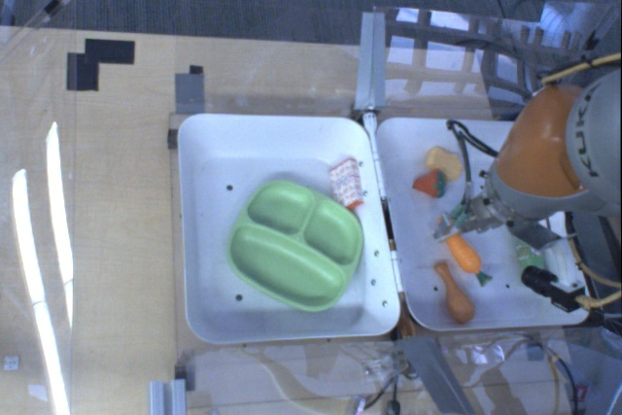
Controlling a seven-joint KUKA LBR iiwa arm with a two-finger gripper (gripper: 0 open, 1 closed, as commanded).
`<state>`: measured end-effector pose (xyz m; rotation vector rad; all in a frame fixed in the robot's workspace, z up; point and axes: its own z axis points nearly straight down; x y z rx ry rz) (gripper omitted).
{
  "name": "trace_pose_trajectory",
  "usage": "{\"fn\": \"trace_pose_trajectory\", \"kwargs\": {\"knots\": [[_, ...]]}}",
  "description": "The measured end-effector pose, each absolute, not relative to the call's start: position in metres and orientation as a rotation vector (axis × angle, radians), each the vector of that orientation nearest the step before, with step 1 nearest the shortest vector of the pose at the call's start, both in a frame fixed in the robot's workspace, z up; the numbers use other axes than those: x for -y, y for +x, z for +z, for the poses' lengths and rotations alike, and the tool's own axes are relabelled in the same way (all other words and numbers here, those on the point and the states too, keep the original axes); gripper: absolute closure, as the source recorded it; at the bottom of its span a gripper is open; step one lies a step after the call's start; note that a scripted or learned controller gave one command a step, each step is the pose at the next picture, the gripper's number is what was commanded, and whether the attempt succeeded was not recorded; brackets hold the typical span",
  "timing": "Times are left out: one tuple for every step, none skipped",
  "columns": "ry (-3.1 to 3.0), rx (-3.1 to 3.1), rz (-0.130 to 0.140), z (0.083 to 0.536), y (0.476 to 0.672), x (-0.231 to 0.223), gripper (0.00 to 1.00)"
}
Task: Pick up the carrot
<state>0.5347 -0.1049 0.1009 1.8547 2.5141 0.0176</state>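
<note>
The carrot (466, 255) is small and orange with a green top at its lower right end. It lies on the floor of the right bin (418, 301), near the middle. My gripper (457, 223) hangs low over the bin, just above and to the left of the carrot's upper end. Its tip is close to or touching that end. The orange band of the arm (540, 151) rises behind it to the right.
A brown drumstick-shaped piece (453, 293) lies just below the carrot. A red piece (429, 184) and a yellow wedge (443, 160) sit at the bin's upper part, and a green item (530, 258) is at the right. The left bin (204, 209) holds a green divided plate (296, 243) and a small packet (345, 182).
</note>
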Motion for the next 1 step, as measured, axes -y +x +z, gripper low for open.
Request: {"fn": "trace_pose_trajectory", "kwargs": {"knots": [[1.311, -2.849, 0.004, 0.1849, 0.4888, 0.0602, 1.0]]}}
